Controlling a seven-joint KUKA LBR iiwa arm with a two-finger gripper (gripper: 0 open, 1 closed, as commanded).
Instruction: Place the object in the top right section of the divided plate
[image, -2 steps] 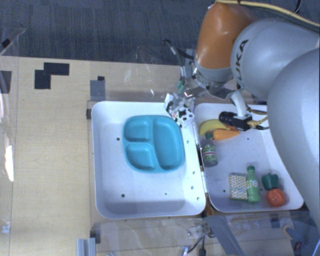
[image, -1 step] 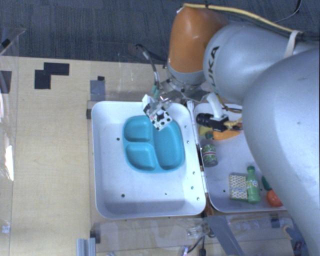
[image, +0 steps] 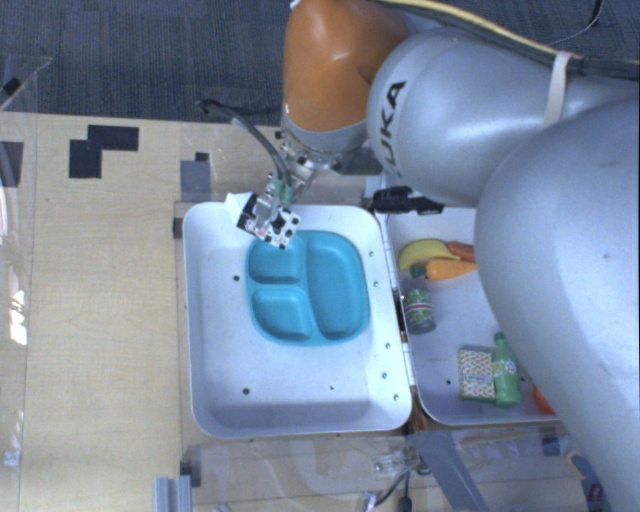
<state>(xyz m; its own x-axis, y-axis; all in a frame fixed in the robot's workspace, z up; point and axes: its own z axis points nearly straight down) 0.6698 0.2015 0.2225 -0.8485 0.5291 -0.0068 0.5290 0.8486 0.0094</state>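
Plate, one, sits just below the claw, whose state I cannot tell; two bins; arm reads KUKA

The grey arm sweeps in from the right, filling the upper right corner, its orange band sitting above the wrist. From there the wrist angles down and leftward, ending in the small gripper, tilted at a slant.
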